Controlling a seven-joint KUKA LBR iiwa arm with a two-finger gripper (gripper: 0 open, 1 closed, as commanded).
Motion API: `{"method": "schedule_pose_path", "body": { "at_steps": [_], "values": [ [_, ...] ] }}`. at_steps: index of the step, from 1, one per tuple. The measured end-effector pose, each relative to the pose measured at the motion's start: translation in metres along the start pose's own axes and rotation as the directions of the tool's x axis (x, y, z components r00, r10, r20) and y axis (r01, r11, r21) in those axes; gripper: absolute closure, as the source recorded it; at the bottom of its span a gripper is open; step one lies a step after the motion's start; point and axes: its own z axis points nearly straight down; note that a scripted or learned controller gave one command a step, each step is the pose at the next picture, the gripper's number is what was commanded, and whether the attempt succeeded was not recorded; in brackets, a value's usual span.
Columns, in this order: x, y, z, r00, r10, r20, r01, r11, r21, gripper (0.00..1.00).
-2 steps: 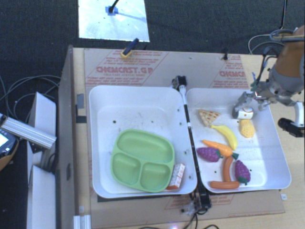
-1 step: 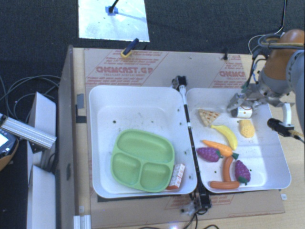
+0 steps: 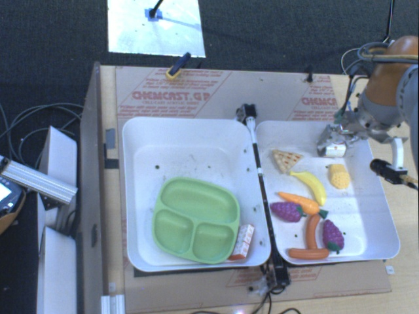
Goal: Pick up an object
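Note:
The right bin (image 3: 383,224) holds several toy foods. A tan waffle wedge (image 3: 286,159) lies near its back left, with a yellow banana (image 3: 311,185) and a corn cob (image 3: 338,175) just in front. Further forward are an orange carrot (image 3: 299,201), two purple grape bunches (image 3: 286,211) (image 3: 332,235) and two reddish sausages (image 3: 313,229) (image 3: 308,254). My gripper (image 3: 332,146) hangs over the bin's back edge, to the right of the waffle wedge and behind the corn cob. I see nothing held in it.
The left bin (image 3: 150,149) holds a green divided plate (image 3: 195,220) and a small red-and-white box (image 3: 243,242) at its front right corner. A black divider clip (image 3: 247,115) sits between the bins. Cables run along the bench's right side.

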Motion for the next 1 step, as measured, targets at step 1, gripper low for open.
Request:
{"method": "schedule_pose_path", "body": {
  "at_steps": [1],
  "values": [
    [0.0888,0.0075,-0.0487,1.0,0.004,-0.004,-0.004,1.0,0.001,1.0]
  ]
}}
